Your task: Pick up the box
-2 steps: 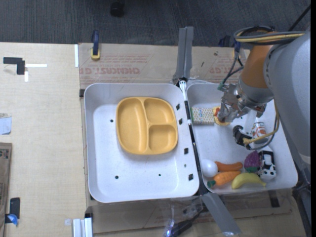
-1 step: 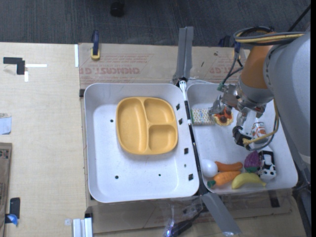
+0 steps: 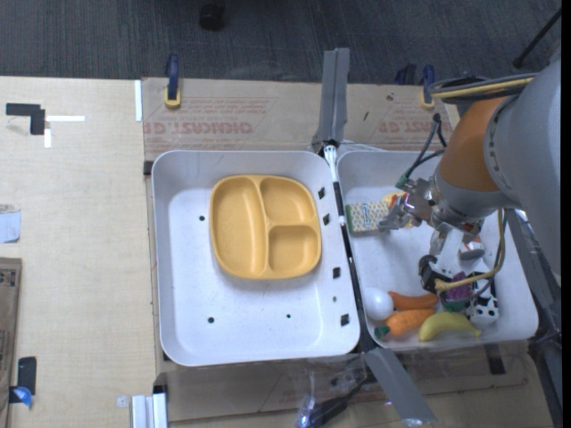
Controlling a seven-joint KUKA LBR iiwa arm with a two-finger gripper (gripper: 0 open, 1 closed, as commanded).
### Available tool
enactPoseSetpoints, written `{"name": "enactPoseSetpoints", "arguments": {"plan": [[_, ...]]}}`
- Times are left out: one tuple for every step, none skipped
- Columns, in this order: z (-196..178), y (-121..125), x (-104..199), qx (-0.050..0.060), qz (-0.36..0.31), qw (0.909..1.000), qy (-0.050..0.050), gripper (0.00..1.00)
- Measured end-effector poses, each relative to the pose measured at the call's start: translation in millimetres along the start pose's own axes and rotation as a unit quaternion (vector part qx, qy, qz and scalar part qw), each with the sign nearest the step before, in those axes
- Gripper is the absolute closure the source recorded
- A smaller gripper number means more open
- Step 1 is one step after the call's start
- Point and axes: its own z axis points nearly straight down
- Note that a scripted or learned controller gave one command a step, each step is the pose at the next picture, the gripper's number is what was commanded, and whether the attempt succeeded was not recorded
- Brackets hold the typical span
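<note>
The box [image 3: 366,215] is small, pale and speckled with colour. It lies in the right bin [image 3: 406,261], close to that bin's left wall and toward the back. My gripper [image 3: 398,210] reaches in from the right and sits right at the box's right end, low over the bin floor. Whether it touches the box or is just beside it cannot be told. The grey arm with its orange band [image 3: 473,154] covers the bin's back right part.
The left bin [image 3: 178,275] holds a yellow divided plate [image 3: 265,226]. At the right bin's front lie a white egg [image 3: 378,303], a carrot [image 3: 409,317], a banana [image 3: 446,326], a purple item [image 3: 459,288] and a black-and-white toy [image 3: 484,308]. Cables hang below the wrist.
</note>
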Motion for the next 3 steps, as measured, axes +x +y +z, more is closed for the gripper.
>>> {"name": "enactPoseSetpoints", "arguments": {"plan": [[-8,0,-1,0.002,0.0,1.0,-0.001,1.0],[-95,-68,-23,0.005,0.012,0.9999,-0.002,1.0],[-95,-68,-23,0.005,0.012,0.9999,-0.002,0.0]]}}
